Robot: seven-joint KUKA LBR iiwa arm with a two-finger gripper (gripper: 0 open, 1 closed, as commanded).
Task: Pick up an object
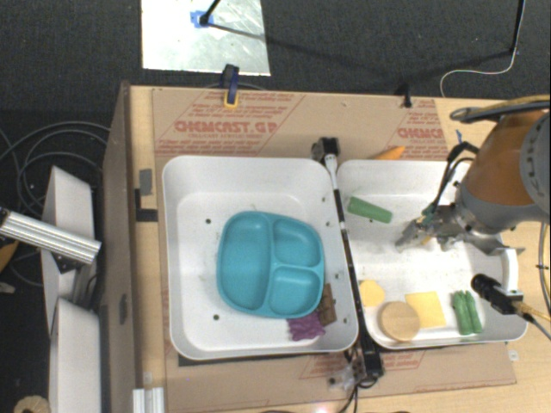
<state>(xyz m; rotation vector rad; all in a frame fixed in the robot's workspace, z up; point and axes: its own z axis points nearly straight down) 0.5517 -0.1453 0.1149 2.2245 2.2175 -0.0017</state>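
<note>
Bins (185, 231) on cardboard-covered bench (258, 119)

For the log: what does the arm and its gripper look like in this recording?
A thick rounded arm, grey with a broad orange band above the wrist. The gripper is small, dark metal with thin fingers; a dark cable loops beside the wrist.

A single fixed camera looks down at a slant from above the bench (258, 114), far enough back to take in both white bins: the left bin (185, 231) and the right bin (405, 175). The dark floor (69, 41) fills the top of the view, and the arm (508, 175) enters from the right edge.
</note>
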